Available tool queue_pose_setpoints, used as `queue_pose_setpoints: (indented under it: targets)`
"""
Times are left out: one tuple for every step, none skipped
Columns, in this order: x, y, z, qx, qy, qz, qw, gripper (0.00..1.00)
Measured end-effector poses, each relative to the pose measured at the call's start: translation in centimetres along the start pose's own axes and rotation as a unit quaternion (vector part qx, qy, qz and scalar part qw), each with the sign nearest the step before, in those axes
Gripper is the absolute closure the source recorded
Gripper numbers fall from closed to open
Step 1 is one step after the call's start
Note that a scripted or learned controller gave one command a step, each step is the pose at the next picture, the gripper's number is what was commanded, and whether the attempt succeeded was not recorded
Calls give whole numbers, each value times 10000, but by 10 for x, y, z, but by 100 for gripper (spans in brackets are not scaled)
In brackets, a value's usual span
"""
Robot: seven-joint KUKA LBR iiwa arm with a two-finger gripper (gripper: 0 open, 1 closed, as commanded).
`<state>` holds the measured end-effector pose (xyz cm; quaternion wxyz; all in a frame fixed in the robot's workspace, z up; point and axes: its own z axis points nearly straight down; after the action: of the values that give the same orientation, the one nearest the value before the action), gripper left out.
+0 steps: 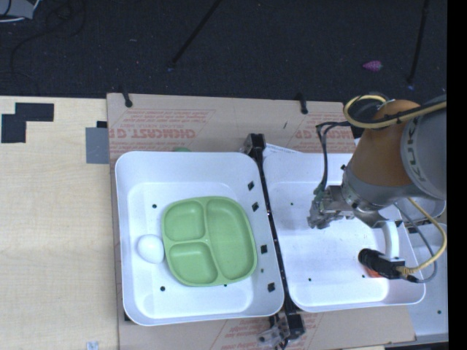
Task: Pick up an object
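Two white bins: green divided plate, long axis slanting upper-left to lower-right; gripper state indiscernible.

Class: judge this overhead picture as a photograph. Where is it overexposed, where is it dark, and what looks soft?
Camera view: the white bins are washed out, and the white ball barely stands out against them; the floor behind is nearly black; the gripper looks soft; the green plate reads clearly.

Two white bins on cardboard
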<state>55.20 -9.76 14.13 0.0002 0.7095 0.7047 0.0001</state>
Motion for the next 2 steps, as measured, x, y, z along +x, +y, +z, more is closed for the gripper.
queue_pose_setpoints:
  targets:
    - [-7, 5, -61, -15, -3, -35, 10000, 100]
    - [-9, 5, -87, 0, 0, -35, 10000, 100]
